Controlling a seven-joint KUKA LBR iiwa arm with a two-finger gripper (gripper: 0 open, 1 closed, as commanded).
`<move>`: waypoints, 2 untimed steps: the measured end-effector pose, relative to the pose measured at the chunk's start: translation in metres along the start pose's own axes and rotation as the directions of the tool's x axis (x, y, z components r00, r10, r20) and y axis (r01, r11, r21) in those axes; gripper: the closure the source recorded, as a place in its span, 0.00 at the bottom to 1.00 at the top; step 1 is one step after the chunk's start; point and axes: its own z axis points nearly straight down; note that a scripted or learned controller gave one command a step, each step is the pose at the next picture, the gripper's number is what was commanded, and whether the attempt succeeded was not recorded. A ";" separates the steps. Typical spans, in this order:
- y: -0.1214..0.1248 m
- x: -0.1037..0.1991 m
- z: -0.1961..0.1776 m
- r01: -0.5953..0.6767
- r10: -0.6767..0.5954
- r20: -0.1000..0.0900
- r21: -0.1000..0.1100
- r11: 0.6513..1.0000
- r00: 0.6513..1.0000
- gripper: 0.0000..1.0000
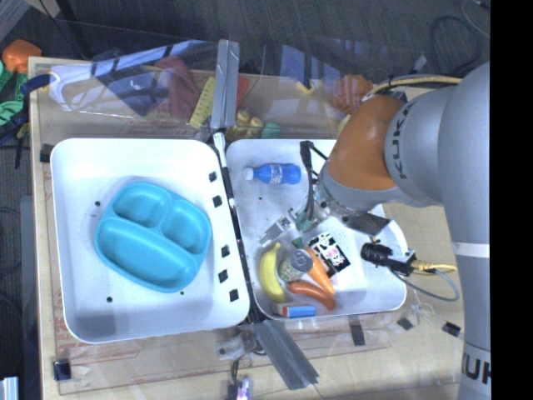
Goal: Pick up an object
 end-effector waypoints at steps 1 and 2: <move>0.000 0.004 0.028 0.077 -0.077 0.007 -0.007 0.997 0.997 0.00; 0.001 0.004 0.021 0.082 -0.082 0.004 -0.005 0.997 0.997 1.00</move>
